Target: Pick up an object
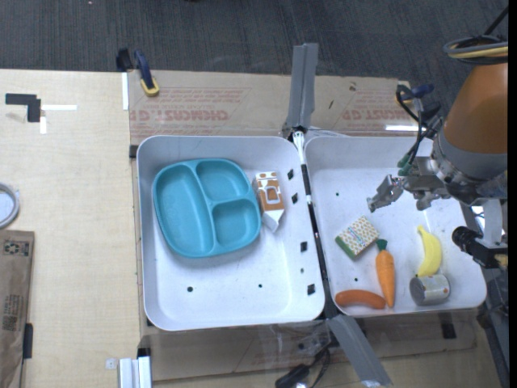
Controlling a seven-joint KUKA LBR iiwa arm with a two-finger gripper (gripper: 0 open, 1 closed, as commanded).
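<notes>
Gripper (pixel 386 194): fingers spread, nothing between them, poised over right bin (pixel 339 168). Candidates below: sponge (pixel 358 237), carrot (pixel 385 273), banana (pixel 430 251), can (pixel 430 289), sausage (pixel 360 299). Left bin (pixel 218 305): blue tray (pixel 207 207).

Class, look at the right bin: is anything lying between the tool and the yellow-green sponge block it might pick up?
Nothing visible lies between them. The tool hangs over bare white floor of the right bin, and the sponge block lies just below and left of it in the view. The carrot sits beyond the sponge block, the banana off to the right.
</notes>
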